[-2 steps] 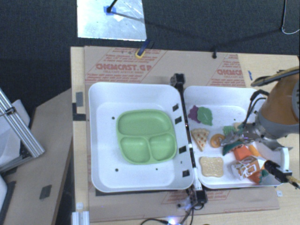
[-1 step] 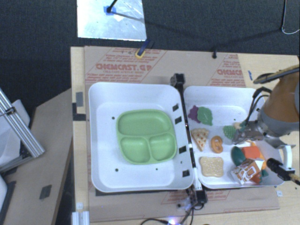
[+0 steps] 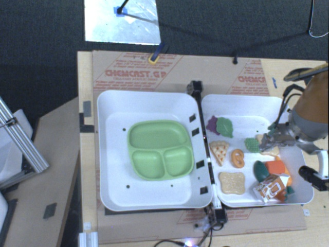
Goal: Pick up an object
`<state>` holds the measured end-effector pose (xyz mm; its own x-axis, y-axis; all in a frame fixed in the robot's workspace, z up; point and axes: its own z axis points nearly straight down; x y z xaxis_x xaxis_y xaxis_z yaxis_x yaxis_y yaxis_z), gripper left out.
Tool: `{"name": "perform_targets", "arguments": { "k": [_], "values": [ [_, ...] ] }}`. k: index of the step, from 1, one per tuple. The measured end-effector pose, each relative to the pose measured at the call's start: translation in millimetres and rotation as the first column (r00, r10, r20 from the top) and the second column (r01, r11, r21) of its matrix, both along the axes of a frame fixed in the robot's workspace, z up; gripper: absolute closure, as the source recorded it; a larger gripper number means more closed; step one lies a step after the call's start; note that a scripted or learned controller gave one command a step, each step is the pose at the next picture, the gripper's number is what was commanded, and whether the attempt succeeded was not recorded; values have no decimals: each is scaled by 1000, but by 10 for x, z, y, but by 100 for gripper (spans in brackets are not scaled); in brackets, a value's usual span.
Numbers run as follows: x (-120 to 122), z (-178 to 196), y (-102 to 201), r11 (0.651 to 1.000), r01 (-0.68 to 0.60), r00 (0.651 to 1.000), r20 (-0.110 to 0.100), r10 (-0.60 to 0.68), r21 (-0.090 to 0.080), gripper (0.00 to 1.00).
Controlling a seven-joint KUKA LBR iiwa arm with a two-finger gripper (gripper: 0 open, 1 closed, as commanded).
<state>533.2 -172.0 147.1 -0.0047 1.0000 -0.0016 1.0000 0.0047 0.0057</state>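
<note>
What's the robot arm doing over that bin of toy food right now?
Gripper low in the right bin, beside a green toy. No object seen between fingers. Pizza slice, pretzel, toast close by.

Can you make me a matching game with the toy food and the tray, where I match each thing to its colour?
Things:
1. tray
2. bread slice
3. grapes
4. pizza slice

Colours:
A. purple
B. pale green
C. yellow with red dots
D. tan

Pairs: 1-B, 2-D, 3-A, 4-C
</note>
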Motion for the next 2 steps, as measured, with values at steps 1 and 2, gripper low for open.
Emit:
{"name": "perform_targets", "arguments": {
  "k": [1,2],
  "values": [
    [61,635,16,1000,0,1000,2,0,-1,100],
    [73,783,15,1000,0,1000,-1,0,0,100]
  ]
}}
